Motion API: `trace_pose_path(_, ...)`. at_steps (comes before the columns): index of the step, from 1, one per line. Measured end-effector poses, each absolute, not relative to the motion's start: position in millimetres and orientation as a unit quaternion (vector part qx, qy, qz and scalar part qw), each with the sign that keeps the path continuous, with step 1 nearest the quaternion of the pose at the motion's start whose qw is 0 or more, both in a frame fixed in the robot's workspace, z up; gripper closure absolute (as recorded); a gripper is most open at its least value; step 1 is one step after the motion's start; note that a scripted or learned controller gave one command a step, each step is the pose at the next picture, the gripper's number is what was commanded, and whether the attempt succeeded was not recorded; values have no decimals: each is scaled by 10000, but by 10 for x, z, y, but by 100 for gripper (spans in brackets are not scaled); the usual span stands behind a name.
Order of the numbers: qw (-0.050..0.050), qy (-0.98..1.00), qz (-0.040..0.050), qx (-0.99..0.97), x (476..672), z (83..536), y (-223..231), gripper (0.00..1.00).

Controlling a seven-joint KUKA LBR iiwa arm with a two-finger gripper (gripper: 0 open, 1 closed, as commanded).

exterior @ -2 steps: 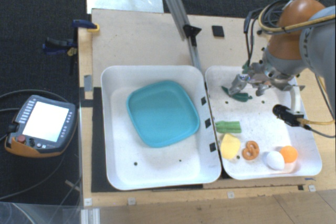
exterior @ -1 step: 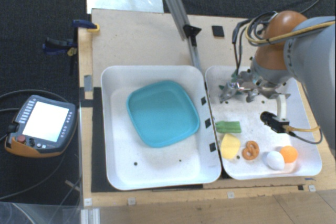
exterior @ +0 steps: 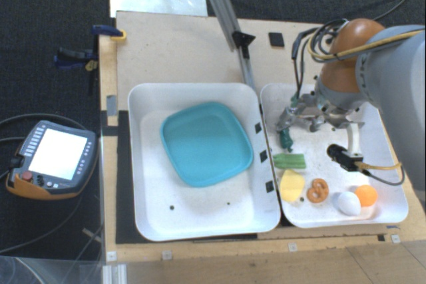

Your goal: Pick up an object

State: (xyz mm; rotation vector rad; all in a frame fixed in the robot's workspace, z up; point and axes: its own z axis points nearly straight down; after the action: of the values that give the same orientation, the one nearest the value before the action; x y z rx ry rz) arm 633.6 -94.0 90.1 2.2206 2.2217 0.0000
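No legible text, labels, brands or numbers anywhere in view. The handheld control pendant [exterior: 52,158] on the floor at left has a lit screen, but it is washed out white and nothing on it can be read. Small dark tags on the bin walls [exterior: 259,129] are too small to tell any marking.

two shallow white plastic bins sit side by side on the bench: the left bin [exterior: 143,209] and the right bin [exterior: 393,209]. the left one holds one turquoise square plastic plate [exterior: 205,143]. the right one holds one green rectangular block [exterior: 289,160], one yellow rounded piece [exterior: 291,185], one brown pretzel-shaped toy [exterior: 317,191], one white egg-shaped object [exterior: 347,202], one orange ball [exterior: 366,195] and one dark green slender object [exterior: 286,138]. one handheld control pendant with a pale screen [exterior: 52,157] lies far left.
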Motion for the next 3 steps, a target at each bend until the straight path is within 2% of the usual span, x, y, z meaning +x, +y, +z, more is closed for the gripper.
trace_pose_path(1,9,7072,8,7070,6342,1014,-941,100)
trace_pose_path(2,22,7076,20,7066,6343,1623,-873,100)
trace_pose_path(3,21,7074,19,7068,6456,2152,-881,100)
